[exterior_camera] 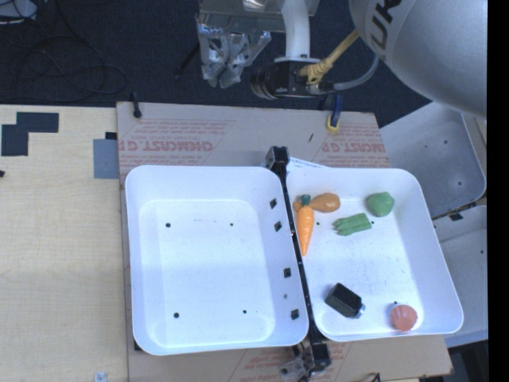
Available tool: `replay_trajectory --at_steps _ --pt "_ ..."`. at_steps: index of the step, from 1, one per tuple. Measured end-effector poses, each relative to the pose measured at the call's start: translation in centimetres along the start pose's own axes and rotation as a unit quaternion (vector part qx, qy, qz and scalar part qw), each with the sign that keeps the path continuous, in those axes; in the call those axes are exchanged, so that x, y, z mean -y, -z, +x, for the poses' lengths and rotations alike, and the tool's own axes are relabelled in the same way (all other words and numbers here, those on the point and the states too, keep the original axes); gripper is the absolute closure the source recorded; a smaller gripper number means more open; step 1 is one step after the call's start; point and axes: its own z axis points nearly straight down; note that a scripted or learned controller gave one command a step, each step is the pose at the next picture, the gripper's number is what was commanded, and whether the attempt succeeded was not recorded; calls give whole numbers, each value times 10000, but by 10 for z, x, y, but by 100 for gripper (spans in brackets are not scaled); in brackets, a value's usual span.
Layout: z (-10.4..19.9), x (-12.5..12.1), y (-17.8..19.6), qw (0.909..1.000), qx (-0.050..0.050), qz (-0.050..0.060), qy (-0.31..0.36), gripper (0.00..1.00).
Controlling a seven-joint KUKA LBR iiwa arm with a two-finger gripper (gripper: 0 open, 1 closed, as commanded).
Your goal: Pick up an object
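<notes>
Hand [231, 58] up high, grip unclear.
Nothing picked yet: carrot [305, 225] and block [344, 300] wait in the right bin [433, 237].

The big grey arm [421, 30] is up high at the top. Its gripper [231, 58] hangs down, holding nothing.

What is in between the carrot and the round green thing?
In the camera view, two things lie between the carrot and the round green thing: an orange lump beside the carrot's top, and a long green piece lower down.
</notes>
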Motion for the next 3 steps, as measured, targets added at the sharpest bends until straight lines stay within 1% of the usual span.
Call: replay_trajectory --at_steps 1,2,3 --pt "-2 31 1 10000 -1 1 3 100" --pt "0 37 0 10000 -1 -3 4 100" --pt "0 61 0 10000 2 1 3 100"
